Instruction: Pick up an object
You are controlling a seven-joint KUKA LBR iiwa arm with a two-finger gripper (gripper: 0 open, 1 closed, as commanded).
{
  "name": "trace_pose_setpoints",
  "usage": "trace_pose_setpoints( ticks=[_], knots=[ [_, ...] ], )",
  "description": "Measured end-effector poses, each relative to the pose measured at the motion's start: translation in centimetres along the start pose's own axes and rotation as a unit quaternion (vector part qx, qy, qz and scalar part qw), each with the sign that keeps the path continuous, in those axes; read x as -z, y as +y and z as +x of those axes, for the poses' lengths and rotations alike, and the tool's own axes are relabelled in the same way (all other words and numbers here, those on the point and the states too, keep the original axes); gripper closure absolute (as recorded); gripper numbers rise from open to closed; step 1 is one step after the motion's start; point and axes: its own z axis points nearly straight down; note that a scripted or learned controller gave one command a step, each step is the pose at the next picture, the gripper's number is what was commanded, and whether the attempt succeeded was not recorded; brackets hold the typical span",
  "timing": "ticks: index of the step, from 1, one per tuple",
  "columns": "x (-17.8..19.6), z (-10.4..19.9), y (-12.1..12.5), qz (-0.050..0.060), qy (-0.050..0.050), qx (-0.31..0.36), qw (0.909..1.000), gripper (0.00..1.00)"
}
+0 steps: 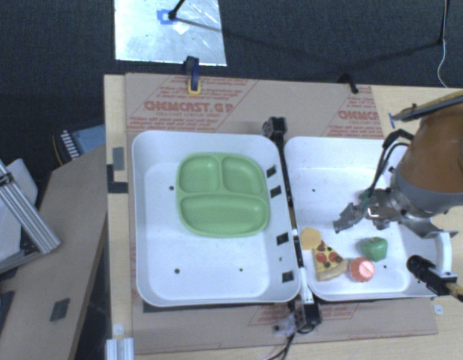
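From my seat at the feed, the gripper (pixel 350 217) sits over the right bin (pixel 329 156), low in its near half, with the grey arm (pixel 434 171) and its orange band reaching in from the right. Whether anything is clamped there I cannot tell; the tip is small and dark against the white floor and I cannot read its state.

The things I could pick all lie in the near right part of that bin. A green toy (pixel 374 247), rounded like a small pepper or apple, rests just right of and below the gripper tip, close to the wrist. A pink round piece (pixel 362 270) lies just below it, nearly touching. A toy pizza slice (pixel 328 262) lies to the left of the pink piece, and a small yellow piece (pixel 311 238) sits at its upper left, touching or nearly so. None of these is between the fingers as far as I can see; all appear to rest on the bin floor.

The left bin (pixel 152 223) holds a green divided plate (pixel 222 194) with three compartments, lying flat near its middle. Both bins stand on brown printed cardboard (pixel 216 100) over a pale bench (pixel 115 111). Beyond it the floor is dark carpet, with a shiny silver sheet (pixel 169 21) at the top.
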Motion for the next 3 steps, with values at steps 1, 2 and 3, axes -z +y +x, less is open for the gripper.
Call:
trace_pose_setpoints(
  ticks=[1, 2, 3],
  knots=[
    [-6.3, 0.0, 0.1, 0.001, 0.000, 0.000, 1.0000, 0.00],
    [-9.2, -0.5, 0.5, -0.009, -0.005, -0.004, 0.9999, 0.00],
    [-8.0, 0.0, 0.7, -0.010, -0.001, 0.000, 1.0000, 1.00]
  ],
)
